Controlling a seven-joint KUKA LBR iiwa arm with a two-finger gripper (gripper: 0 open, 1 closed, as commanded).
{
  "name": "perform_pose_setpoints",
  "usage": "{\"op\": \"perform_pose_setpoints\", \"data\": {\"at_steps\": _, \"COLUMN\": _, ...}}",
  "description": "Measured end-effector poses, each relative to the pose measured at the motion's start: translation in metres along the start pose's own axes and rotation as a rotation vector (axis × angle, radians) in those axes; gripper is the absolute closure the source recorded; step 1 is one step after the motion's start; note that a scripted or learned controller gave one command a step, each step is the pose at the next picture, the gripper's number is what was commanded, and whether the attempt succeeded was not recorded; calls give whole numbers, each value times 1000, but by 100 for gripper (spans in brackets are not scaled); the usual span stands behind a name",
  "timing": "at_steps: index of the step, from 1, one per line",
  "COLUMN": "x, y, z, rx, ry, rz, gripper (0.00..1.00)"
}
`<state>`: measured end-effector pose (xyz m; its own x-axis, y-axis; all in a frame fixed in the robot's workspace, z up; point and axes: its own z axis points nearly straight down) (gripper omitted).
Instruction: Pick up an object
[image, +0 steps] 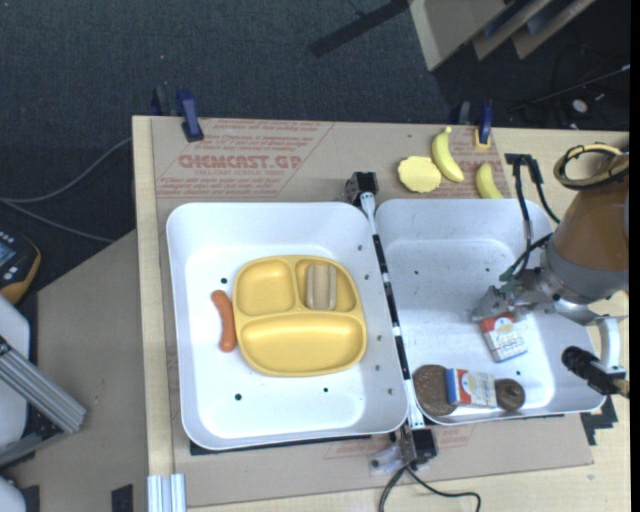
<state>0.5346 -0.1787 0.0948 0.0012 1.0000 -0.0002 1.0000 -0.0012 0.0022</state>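
My gripper hangs low over the right bin, near its right side, with the grey arm and its orange band rising to the right. Directly below it, toward the front, lies a small red, white and blue carton; its red top end sits right at the gripper's tip. Whether the two touch cannot be made out. Along the bin's front wall lie a brown round cookie, a flat white, red and blue packet and a small brown disc.
The left bin holds a yellow divided plate with a tan bun in its back right compartment, and an orange sausage beside the plate. Behind the right bin, on the bench, lie two bananas and a yellow lump.
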Motion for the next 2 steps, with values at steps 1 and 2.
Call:
{"op": "perform_pose_setpoints", "data": {"at_steps": 1, "x": 59, "y": 35, "z": 11, "rx": 0, "ry": 1, "rz": -8, "gripper": 100}}
{"op": "perform_pose_setpoints", "data": {"at_steps": 2, "x": 142, "y": 42, "z": -97, "rx": -10, "ry": 4, "rz": -12, "gripper": 100}}
